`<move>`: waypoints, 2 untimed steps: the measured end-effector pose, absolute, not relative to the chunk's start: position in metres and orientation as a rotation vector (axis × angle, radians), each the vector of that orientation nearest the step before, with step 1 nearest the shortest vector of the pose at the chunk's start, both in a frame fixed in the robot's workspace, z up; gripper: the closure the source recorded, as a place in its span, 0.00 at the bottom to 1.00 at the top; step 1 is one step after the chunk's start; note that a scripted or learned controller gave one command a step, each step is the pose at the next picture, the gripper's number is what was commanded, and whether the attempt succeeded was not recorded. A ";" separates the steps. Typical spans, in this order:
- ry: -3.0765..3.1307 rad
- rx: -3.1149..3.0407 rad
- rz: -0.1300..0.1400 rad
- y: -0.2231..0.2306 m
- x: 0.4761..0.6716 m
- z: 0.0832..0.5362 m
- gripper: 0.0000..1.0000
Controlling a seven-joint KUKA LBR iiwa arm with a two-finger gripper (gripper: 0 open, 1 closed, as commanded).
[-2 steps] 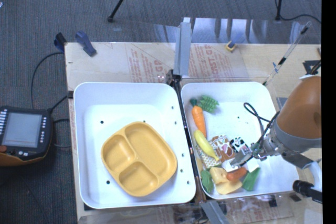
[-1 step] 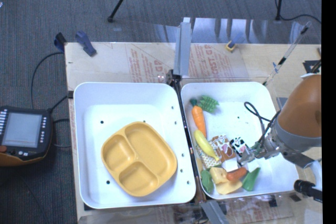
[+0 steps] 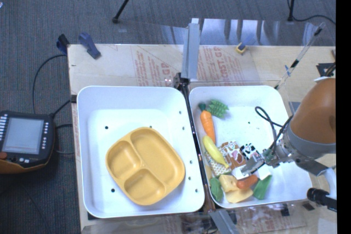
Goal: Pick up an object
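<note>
A yellow divided plate [image 3: 145, 165] is lying in the worktop's left bin [image 3: 88, 118]. I am reaching into the right bin [image 3: 274, 97], my end effector [image 3: 253, 164] hovering over the toy food pile [image 3: 233, 164] near its front edge; whether it is apart or together I cannot tell. A toy carrot [image 3: 208, 124] is lying behind.

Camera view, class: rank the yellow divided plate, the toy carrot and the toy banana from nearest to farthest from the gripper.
1. Toy banana, just left of the gripper, in the right bin.
2. Toy carrot, farther up and left, same bin.
3. Yellow divided plate, in the left bin, farthest.
</note>
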State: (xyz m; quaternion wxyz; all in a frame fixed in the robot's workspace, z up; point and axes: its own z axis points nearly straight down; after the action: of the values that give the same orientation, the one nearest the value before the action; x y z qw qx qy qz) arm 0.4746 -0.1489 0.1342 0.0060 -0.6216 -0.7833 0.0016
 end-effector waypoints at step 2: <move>-2.454 -1.961 -0.001 -0.164 0.511 0.176 0.00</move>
State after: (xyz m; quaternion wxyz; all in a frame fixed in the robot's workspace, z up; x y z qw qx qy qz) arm 0.5109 -0.1642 0.1761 0.0002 -0.6243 -0.7812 -0.0003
